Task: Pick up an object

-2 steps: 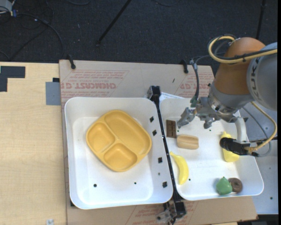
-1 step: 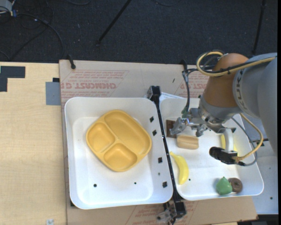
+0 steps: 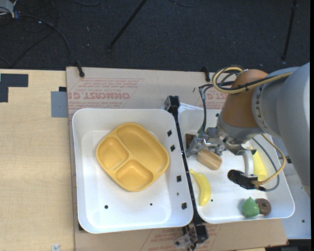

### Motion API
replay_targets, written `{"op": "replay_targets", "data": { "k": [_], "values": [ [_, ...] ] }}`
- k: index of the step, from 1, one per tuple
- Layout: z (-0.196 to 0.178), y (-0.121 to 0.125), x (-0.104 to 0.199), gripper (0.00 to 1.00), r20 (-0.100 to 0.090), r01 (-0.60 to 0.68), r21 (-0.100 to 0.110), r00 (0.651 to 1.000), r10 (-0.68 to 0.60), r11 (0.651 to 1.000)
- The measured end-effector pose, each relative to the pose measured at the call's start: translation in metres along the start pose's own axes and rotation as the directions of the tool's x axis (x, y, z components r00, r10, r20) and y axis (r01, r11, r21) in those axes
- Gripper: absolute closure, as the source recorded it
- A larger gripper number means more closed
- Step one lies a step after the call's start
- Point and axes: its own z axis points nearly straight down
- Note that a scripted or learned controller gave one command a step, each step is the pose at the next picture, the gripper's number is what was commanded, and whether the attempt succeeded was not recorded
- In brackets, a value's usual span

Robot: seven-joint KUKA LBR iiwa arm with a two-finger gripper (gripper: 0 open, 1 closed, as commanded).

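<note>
The step in hand looks like the reach-and-grasp itself: the jaws hang low over the right bin, directly above a tan cylinder that lies on its side at about 9 o'clock from that bin's centre, close to the divider between the bins. The metal tip seems to touch or nearly touch the cylinder's upper side, but the wrist hides the tip. I cannot tell how far the jaws are spread, nor whether they have hold of anything. Judged from this, the next move calls for a firm close around the cylinder's round body, which may roll away if pinched off-centre, and then a straight lift clear of the divider. The arm reaches in from 3 o'clock, its orange band bent down over the bin's 12 o'clock half and the wrist pointing steeply at the floor of the bin. Other candidates lie near: a banana at 8 o'clock, just below the cylinder, and a green fruit at 5 o'clock with a brown ring touching its 3 o'clock side. The left bin holds a yellow divided plate, well apart from the arm on the worktop.
</note>
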Motion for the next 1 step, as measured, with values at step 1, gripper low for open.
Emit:
{"op": "replay_targets", "data": {
  "k": [1],
  "values": [
    [-0.0125, 0.0005, -0.0012, 1.00, 0.000, -0.004, -0.001, 1.000, 0.004, 1.000]
  ]
}}
